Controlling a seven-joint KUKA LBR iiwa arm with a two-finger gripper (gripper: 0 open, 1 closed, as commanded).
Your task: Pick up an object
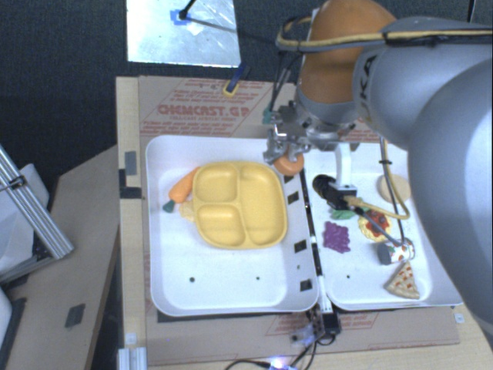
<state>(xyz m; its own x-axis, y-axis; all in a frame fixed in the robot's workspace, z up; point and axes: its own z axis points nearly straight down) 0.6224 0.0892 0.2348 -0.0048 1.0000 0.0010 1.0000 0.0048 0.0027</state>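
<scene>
From above, the camera view looks down on two white bins that sit side by side. The big grey arm (431,91) comes in from the right side. Its pincer (279,154) hangs over the far right corner of the left bin (231,284). I cannot tell if the pincer is open or closed, because it is small and blurry here.

A small orange round thing (290,164) sits right at the tip of the pincer, just below it and a bit to the right. It looks like the two touch, but I cannot tell if the pincer has hold of it. The orange thing is beside the wall between the two bins, close to the far right corner of the yellow plate (235,204).

The yellow plate lies flat in the middle of the left bin and has three parts. A carrot (182,185) lies tilted at the plate's left edge, touching it.

In the right bin (362,287) there are purple grapes (337,237) near the middle wall. A pizza slice (403,281) lies in the near right corner, well apart from the pincer.
</scene>
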